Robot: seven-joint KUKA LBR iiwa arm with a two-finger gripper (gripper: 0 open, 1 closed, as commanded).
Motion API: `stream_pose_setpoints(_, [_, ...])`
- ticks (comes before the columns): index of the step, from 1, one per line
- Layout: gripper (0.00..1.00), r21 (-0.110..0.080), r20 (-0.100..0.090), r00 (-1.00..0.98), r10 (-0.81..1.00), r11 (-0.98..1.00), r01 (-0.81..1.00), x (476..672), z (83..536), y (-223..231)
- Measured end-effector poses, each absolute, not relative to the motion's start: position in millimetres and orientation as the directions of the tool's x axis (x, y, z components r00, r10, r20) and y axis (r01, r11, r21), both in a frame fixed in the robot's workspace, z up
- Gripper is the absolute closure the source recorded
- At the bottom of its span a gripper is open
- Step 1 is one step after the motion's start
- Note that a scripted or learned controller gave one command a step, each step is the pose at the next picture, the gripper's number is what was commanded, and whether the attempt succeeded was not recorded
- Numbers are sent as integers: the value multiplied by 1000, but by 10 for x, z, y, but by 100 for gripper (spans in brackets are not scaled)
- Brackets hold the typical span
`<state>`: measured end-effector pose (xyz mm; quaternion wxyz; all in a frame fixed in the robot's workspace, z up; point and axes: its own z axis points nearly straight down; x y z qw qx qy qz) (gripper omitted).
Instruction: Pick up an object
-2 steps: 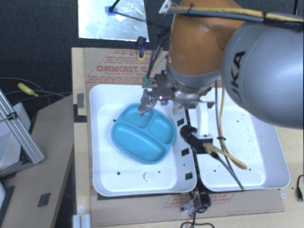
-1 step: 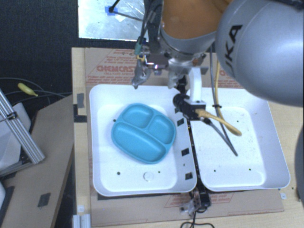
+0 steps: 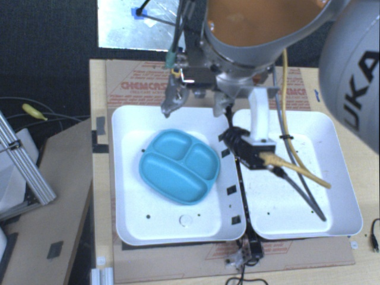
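A blue divided plate (image 3: pixel 179 165) lies flat in the left white bin (image 3: pixel 127 218), a little left of the bin's middle. My gripper (image 3: pixel 196 105) hangs over the far rim of that bin, above and behind the plate. Its two fingers stand apart, one finger (image 3: pixel 171 104) over the bin's back left part and the other close to the wall between the bins. Nothing is between them and they do not touch the plate.
The right white bin (image 3: pixel 338 159) adjoins the left one along a shared middle wall. Brown cardboard (image 3: pixel 139 79) lies under both bins. Metal rails (image 3: pixel 24 171) stand off the bench at the left.
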<state>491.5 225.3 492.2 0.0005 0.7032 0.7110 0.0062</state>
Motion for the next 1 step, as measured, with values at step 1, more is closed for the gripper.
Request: stream_pose_setpoints(1, [0,-12,-5,0,1000,0,1000,4848,3574,2191])
